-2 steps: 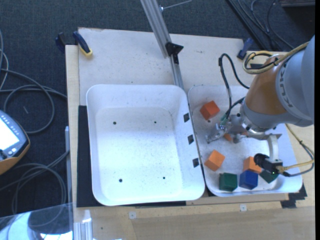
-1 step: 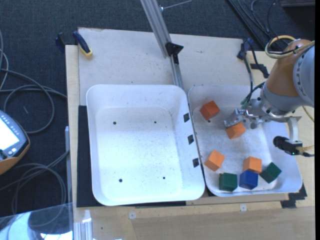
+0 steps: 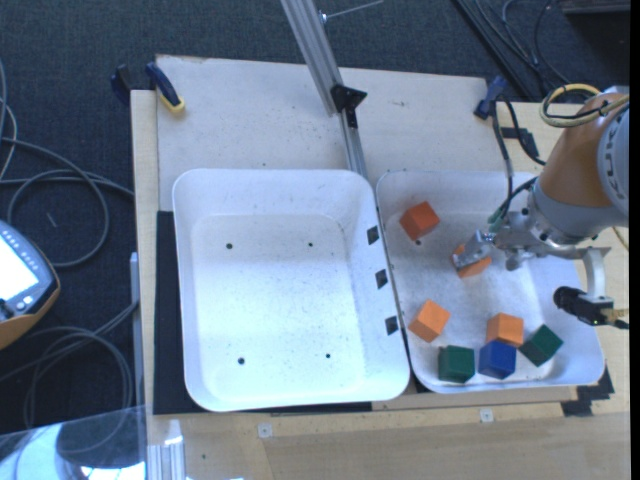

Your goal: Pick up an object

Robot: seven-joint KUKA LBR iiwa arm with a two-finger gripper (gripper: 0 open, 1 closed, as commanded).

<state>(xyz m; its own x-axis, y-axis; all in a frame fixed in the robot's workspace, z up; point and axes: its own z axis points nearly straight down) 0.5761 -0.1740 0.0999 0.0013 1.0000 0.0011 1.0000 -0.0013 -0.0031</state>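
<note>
The arm reached in over the right bin (image 3: 590, 368), its gripper (image 3: 478, 253) low near the bin's middle. An orange block (image 3: 472, 261) sat at the fingertips, tilted, and seemed to lie between the fingers — so the gripper looked clamped on it, though from above the grip itself was hard to make out with certainty. Whether the block was clear of the floor of the bin could not be told from this slant.

The other pieces lay loose in the same bin: an orange cube (image 3: 420, 220) near the back, another orange cube (image 3: 431, 320) towards the divider, and along the front edge a green cube (image 3: 456, 363), a blue cube (image 3: 497, 359), a third orange cube (image 3: 506, 328) and a second green cube (image 3: 542, 344) packed close together. The left bin (image 3: 200, 218) held no blocks.

By my reading the approach and the closing on a block were done — what was left was a clear lift, with the block kept in the fingers.
</note>
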